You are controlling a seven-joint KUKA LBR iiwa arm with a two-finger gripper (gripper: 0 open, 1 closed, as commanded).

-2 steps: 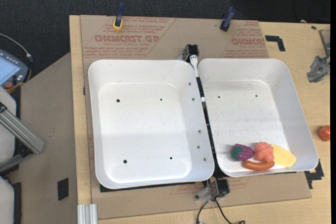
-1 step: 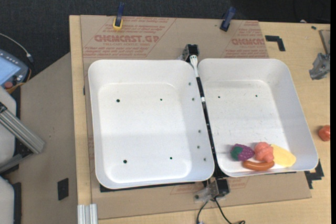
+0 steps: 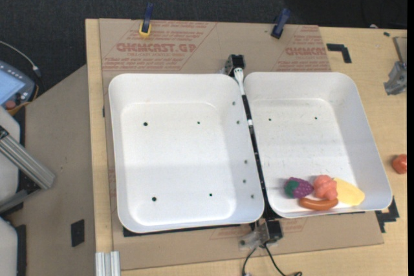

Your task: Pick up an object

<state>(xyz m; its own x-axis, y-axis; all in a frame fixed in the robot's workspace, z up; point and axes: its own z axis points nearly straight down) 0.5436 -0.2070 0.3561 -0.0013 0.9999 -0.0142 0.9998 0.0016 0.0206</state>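
Several small toy foods lie bunched in the near right corner of the right bin [image 3: 310, 113]. A purple grape cluster [image 3: 299, 187] is on the left of the bunch. A pink-red lumpy piece [image 3: 325, 186] sits beside it. A yellow piece [image 3: 350, 193] lies to the right, against the bin's wall. An orange-red sausage shape [image 3: 317, 203] lies along the front of the group, touching the others.
The left bin [image 3: 174, 152] stands beside the right one on a cardboard sheet [image 3: 194, 42] held by two clips [image 3: 147, 24]. A small orange object [image 3: 400, 165] lies outside the right bin. A grey metal piece [image 3: 394, 77] shows at the right edge.
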